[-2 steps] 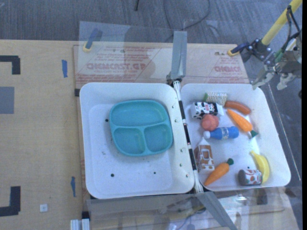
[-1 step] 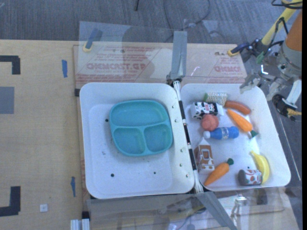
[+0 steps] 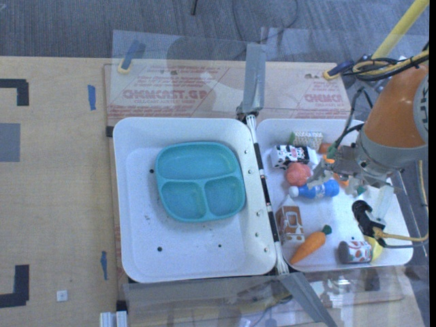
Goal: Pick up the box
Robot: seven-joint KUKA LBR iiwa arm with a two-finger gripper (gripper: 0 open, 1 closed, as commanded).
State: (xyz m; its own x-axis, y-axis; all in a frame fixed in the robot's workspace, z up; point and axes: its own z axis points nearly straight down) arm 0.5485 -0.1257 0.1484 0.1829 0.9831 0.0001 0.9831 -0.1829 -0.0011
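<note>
Red print runs across the clear sheet [image 3: 177, 90] behind the left bin [image 3: 129, 203], too faint and mirrored to make out; small package labels in the right bin [image 3: 409, 251] stay unreadable.

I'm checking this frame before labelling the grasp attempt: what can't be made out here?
- Gripper: the fingers blur into the clutter, so their state is unclear.
- Box: print too small to read.
- Right bin: the arm covers its far right part.
- Small can: label unreadable.
</note>
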